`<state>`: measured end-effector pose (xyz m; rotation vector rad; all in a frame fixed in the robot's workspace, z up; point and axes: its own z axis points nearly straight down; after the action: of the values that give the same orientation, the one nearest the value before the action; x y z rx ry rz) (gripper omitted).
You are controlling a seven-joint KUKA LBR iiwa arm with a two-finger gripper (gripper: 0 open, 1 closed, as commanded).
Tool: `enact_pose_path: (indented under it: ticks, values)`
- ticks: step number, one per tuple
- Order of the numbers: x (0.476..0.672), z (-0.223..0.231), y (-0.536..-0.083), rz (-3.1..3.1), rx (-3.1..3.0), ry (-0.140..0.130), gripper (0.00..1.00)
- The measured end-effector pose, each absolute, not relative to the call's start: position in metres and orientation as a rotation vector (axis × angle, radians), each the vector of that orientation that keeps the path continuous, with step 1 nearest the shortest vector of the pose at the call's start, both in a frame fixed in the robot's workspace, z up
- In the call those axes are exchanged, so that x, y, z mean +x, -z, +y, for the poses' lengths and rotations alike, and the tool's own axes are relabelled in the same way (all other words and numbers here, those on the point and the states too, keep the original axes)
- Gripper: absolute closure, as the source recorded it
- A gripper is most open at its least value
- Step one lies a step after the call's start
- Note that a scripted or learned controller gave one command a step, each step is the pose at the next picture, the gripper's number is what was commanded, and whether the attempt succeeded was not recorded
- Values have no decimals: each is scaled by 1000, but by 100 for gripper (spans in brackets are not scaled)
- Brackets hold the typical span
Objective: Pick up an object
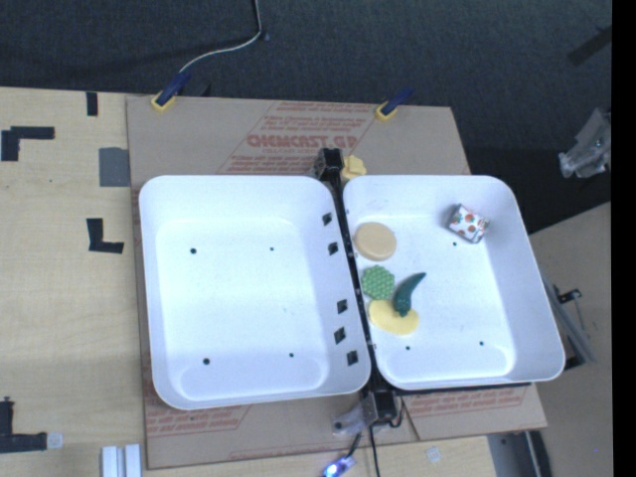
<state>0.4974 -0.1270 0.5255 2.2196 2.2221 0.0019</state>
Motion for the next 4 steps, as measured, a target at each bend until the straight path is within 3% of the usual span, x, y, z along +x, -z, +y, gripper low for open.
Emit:
enact_pose_path:
  ticks: [1, 2, 3, 4]
  values:
    - [483, -121, -536, 2221, 2220, -1, 100]
    - [484, -121, -535, 2221, 2220, 0, 0]
    - [484, -121, -545, 2221, 2219, 1, 100]
    - [484, -119, -534, 2223, 2220, 2, 100]
